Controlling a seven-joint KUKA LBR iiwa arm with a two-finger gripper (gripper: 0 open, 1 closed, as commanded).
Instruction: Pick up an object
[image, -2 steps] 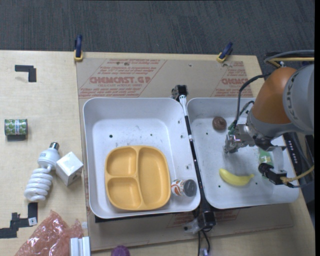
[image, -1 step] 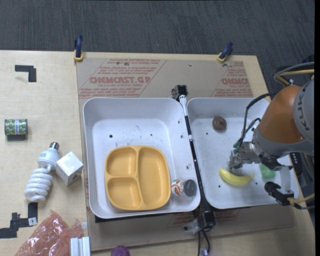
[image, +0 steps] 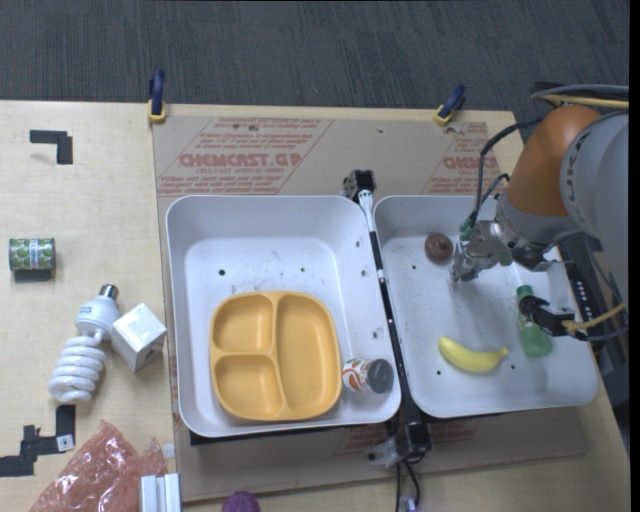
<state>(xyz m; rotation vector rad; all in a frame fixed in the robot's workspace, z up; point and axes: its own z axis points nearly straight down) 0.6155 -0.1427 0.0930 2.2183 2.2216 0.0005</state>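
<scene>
Approach step: pincer (image: 466, 268) low in right bin (image: 560, 395), beside brown ball (image: 438, 247). Can't tell its state. Next: centre over ball.

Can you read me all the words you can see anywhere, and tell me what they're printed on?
"CHEMCAST G P": big red letters on the brown protective sheet under the bins, printed at a slant.
Smaller red lines below it: too blurred to read.
The same red print near the right bin: cut off, unreadable.
Green can label: too small to read.
Small jar label: blurred.
</scene>
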